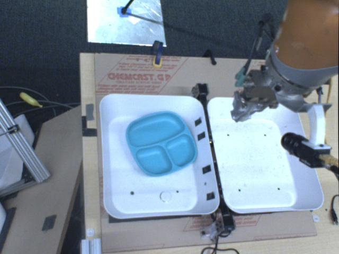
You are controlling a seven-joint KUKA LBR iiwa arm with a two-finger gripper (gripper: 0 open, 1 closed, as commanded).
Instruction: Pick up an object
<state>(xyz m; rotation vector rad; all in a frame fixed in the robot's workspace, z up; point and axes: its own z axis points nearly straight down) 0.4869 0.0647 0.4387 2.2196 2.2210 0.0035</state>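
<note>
Pick-up not yet begun: the blue divided plate [160, 150], the one object present, lies untouched at the centre of the left bin [114, 194]. The gripper [241, 112] hangs over the right bin [312, 194], toward its 11 o'clock corner, well apart from the plate. Whether it is clenched or released cannot be told; the approach and grasp remain.

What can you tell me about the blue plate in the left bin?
The blue plate is a light-blue, plastic-looking divided tray with rounded corners and three compartments: one long one toward the far side, two smaller ones nearer. It lies flat, right side up, turned slightly askew, on the floor of the left bin, roughly central. Nothing sits in it. The gripper is over the right bin, apart from it.
</note>
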